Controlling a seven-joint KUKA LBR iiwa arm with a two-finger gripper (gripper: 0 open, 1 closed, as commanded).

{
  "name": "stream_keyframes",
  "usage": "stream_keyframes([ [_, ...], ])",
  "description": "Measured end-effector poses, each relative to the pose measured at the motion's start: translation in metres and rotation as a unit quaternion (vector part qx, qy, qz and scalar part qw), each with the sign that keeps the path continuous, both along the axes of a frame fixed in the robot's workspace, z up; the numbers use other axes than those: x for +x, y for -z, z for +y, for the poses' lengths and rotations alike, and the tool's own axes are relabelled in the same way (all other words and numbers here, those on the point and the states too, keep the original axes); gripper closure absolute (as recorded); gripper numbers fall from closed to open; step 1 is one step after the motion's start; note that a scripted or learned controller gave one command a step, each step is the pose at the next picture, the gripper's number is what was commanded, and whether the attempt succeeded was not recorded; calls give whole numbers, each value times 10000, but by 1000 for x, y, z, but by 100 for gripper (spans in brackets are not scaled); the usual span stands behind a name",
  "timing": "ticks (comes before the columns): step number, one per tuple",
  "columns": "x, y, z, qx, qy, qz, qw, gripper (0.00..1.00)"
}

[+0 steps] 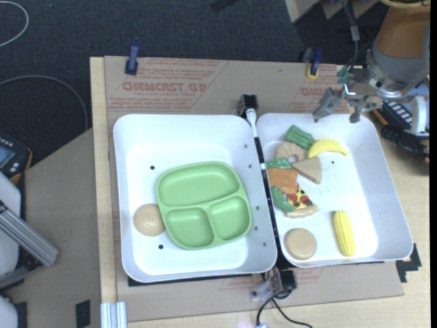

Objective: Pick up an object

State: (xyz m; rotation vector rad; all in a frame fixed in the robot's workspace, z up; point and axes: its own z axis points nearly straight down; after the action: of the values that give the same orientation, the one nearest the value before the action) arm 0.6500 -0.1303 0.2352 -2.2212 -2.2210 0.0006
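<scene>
My gripper hangs above the back edge of the right bin, its two fingers spread open with nothing between them. Below it in that bin lie a yellow banana, a green piece, a tan sandwich wedge, a pizza slice, a corn cob and a round tan bun. The left bin holds a green divided plate and a second tan bun beside it.
Both bins sit on a brown board held by blue clamps at the back. Black cables run near the right bin's far right corner. A dark floor lies behind the bench.
</scene>
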Motion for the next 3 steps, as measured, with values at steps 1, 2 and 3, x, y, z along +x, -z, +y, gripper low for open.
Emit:
stream_keyframes([
  [1, 1, -11, 0, -3, -4, -18, 10000, 100],
  [2, -44, 96, -56, 3, 14, 18, 10000, 100],
  [3, -60, 49, 43, 10, -17, 10, 10000, 100],
])
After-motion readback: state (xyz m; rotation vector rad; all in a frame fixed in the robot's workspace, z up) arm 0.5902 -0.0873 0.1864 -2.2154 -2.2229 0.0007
